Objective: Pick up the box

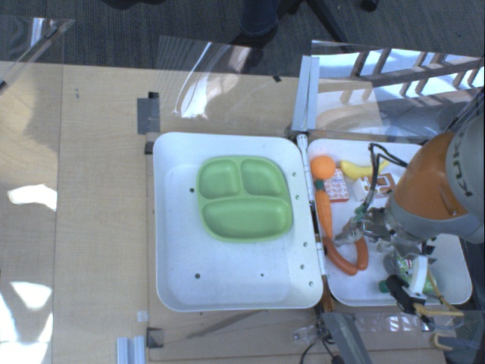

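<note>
Arm (436,184) hung over right bin (455,279), approach step; box (338,189) lay beside carrot (324,214), ungrasped; jaws' state unreadable; next needed descent onto box.

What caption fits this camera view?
Robot arm over the right bin of toy food; green plate in the left bin.

We are finding nothing legible: the small white-and-red printed box (338,189) in the right bin is showing print too blurred to read.
</note>
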{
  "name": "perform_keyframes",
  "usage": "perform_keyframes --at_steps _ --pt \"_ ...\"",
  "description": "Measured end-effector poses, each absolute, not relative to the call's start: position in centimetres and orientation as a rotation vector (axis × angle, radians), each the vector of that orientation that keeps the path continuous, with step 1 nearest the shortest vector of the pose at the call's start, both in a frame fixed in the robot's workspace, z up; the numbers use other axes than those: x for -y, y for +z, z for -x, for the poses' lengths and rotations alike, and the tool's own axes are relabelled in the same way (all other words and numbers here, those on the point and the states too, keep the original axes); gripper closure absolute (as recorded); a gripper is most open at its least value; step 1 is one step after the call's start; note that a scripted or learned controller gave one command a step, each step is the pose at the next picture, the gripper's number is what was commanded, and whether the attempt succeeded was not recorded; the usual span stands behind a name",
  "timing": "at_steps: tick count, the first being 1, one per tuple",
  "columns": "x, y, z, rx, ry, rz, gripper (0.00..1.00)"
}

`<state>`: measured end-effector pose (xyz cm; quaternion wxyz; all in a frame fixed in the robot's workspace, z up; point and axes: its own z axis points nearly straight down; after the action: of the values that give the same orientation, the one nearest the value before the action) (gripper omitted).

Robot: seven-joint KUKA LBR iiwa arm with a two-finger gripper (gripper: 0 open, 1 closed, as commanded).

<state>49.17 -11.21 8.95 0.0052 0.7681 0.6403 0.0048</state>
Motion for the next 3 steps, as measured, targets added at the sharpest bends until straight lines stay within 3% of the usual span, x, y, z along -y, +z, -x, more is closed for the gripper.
perform_keyframes --at_steps 1,2,3 --pt "14.4 8.6 -62.5 -2.316 -0.016 -2.152 0.0" --pt "19.2 8.3 -65.0 -2.321 -0.061 -2.258 0.0" --pt "17.7 8.2 -64.7 -2.348 -0.089 -2.181 0.0"
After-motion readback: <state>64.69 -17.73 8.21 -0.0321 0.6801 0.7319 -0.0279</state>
